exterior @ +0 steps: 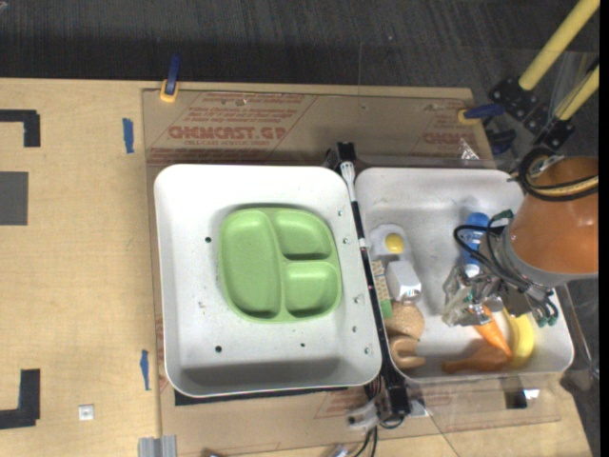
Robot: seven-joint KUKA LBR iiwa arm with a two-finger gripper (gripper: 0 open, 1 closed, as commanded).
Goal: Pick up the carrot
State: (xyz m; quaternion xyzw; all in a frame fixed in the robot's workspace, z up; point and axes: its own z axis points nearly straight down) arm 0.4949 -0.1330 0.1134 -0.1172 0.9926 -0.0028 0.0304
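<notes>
Camera view, looking down at a slant on the surface (76,255), tan cardboard with two white bins side by side. Left bin (190,350) carrying a green divided plate (279,263) near its middle, three compartments showing. Right bin (419,188), taken as the landmark, crowded along its near half.

Against the right bin's left wall: a small white item with a yellow spot (388,243), a grey-white block (404,279) just below it, then a tan, biscuit-coloured piece (407,322) and a brown one (407,355) toward the near left corner. Toward the right bin's near right corner: the carrot (491,335), orange and slanted, lying on the bin floor, with a banana (520,336) just beside it on the right, apparently touching. A brown, elongated thing (471,360) along the near wall, just below the carrot.

Arm reaching in over the right bin's right side, orange band (561,227) prominent, blue cabling beside it. Hand (473,298) low over the bin floor, just above and left of the carrot's upper end. Cannot tell whether clenched or released: metal parts and cables blur together there. Carrot possibly touched at its tip, though not clearly gripped.
</notes>
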